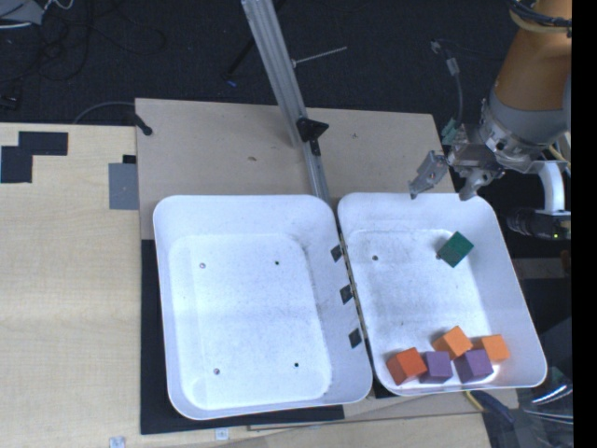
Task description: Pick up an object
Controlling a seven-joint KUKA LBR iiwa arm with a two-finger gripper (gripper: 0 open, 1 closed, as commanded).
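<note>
A green block (456,248) lies alone in the upper part of the right bin (410,287). Along that bin's front edge sit several blocks: an orange-red one (406,365), two purple ones (437,366) (474,365), and two orange ones (456,341) (495,348). My gripper (445,180) hangs over the right bin's far rim, above and slightly left of the green block. Its two fingers stand apart, open, with nothing between them.
The left bin (247,297) sits beside the right one, joined by black clips (346,293). A slanted metal rail (284,82) runs from the back down to the bins' junction. The arm's orange band (536,54) is at upper right.
</note>
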